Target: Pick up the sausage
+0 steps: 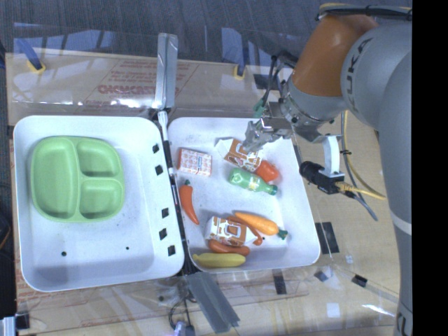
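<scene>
The sausage (225, 247), short and reddish-brown, lies near the front of the right bin (297, 208), wedged between a small printed carton (227, 230) and a yellow banana (219, 260). The carton hides part of it. My gripper (254, 137) hangs over the far part of the same bin, right above an orange-and-white carton (242, 157). It is well away from the sausage, with a green bottle (252, 181) and a carrot (257, 222) lying in between.
The right bin also holds a cracker pack (194, 162), a red-orange chili (187, 201) along its left wall and a red-orange item (267, 171) beside the orange carton. The left bin (84, 257) holds a green divided tray (75, 178). A metal divider (166, 68) stands between the bins.
</scene>
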You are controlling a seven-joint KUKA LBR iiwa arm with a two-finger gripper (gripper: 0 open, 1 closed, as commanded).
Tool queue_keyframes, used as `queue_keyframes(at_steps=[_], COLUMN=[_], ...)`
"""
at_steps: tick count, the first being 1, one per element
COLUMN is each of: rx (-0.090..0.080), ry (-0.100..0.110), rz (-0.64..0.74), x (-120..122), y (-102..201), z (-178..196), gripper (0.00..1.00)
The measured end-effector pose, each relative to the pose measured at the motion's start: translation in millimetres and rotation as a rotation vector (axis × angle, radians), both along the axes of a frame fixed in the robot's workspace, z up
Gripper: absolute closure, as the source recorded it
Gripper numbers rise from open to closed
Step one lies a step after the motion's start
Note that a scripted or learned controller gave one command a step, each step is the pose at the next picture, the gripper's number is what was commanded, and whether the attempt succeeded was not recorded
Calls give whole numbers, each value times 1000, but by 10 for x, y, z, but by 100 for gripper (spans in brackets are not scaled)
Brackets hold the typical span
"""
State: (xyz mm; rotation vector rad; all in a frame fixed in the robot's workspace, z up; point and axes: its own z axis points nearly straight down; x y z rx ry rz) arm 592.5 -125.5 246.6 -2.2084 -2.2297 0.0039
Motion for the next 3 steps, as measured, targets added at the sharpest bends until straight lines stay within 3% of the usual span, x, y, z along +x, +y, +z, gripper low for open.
queue_keyframes(at_steps=[1, 2, 3], rx=[-1, -1, -1], ry=[2, -2, -3], rz=[-100, -254, -274], x=[218, 563, 443], y=[121, -206, 178], z=[-1415, -942, -1533], gripper=[0, 0, 0])
